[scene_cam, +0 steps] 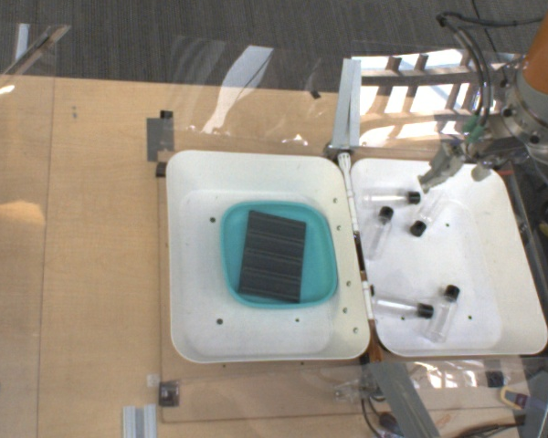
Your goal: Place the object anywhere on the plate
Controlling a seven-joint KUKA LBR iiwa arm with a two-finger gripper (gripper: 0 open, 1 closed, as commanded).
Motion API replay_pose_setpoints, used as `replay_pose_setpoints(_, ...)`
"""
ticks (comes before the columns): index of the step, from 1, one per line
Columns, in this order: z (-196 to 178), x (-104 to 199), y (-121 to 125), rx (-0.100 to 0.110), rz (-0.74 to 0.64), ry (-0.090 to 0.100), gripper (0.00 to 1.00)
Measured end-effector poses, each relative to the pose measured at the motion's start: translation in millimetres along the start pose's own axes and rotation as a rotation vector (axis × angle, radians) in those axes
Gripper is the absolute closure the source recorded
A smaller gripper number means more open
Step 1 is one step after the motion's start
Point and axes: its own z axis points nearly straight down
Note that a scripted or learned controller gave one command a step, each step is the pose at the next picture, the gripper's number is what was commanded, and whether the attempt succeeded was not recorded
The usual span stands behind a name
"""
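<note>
Vials (405, 309) with black caps lying scattered in right bin (493, 272), nearest by its front edge. Dark ribbed block (273, 257) flat on teal plate (324, 263), middle of left bin (192, 245). Gripper (436, 175) over right bin's far edge, finger state impossible to tell.

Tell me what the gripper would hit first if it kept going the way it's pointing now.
Probably the clear plastic vial with a black cap lying in the right white bin. The gripper slants down-left toward it, though depth is hard to judge from this view.
</note>
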Motion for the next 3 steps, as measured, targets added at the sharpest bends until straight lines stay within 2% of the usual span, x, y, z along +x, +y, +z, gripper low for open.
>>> replay_pose_setpoints(1, -66.6, -0.1, 66.7, -0.004, 0.4, -0.002, 0.0)
replay_pose_setpoints(2, -65.1, 29.2, 48.0, 0.002, 0.837, -0.001, 0.0)
replay_pose_setpoints(3, -37.4, 40.6, 32.3, 0.004, 1.219, -0.001, 0.0)
